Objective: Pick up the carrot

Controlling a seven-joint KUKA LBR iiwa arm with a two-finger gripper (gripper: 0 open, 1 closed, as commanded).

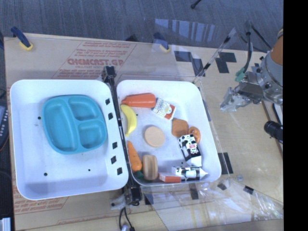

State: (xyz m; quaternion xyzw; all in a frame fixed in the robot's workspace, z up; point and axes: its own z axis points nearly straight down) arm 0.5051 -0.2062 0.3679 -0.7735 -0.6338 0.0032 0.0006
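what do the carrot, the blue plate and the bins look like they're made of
The carrot looks like moulded toy plastic: even orange, smooth, faint sheen. The blue plate seems matte plastic, one flat colour with moulded compartments. The two white bins look like thin formed plastic with rounded corners and soft glare.

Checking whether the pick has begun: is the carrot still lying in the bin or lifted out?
Lying in. The carrot rests flat by the left wall of the right bin, below the banana; the gripper is outside the bin.
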